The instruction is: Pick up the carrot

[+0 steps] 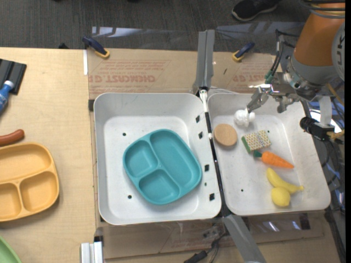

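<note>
Above the right bin's (315,163) far edge, gripper (269,98) with fingers apart, holding nothing, carrot (276,159) well apart.

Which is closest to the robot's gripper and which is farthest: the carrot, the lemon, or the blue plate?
Measured from the gripper at the right bin's far edge:
1. The carrot, in the middle of the right bin.
2. The lemon, at that bin's near end.
3. The blue plate, over in the left bin.
</note>
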`<state>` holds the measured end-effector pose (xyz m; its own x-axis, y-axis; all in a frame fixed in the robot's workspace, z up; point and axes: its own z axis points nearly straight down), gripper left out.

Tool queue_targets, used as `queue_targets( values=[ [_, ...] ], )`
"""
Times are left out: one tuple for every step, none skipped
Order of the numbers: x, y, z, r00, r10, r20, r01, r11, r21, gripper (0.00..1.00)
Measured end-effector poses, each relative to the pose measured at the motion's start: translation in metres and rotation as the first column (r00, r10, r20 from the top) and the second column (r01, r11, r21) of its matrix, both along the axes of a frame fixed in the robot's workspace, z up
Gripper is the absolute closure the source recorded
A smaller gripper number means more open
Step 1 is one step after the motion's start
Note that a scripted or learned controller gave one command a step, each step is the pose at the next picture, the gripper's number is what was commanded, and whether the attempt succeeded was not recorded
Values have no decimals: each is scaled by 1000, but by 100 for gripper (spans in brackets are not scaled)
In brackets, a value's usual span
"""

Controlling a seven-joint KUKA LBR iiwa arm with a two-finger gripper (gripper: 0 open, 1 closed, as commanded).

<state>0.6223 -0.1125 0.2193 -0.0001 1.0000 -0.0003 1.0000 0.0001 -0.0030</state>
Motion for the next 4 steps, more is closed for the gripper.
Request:
queue_targets(
  values=[
    [-40,-44,-104,992,129,0,-129,992,1,0],
    [-117,-46,-128,1000,-17,0,17,1000,1,0],
    [-117,-46,-119,1000,-19,0,19,1000,1,100],
    [-74,22,-26,994,111,3,-111,994,-1,100]
  ],
)
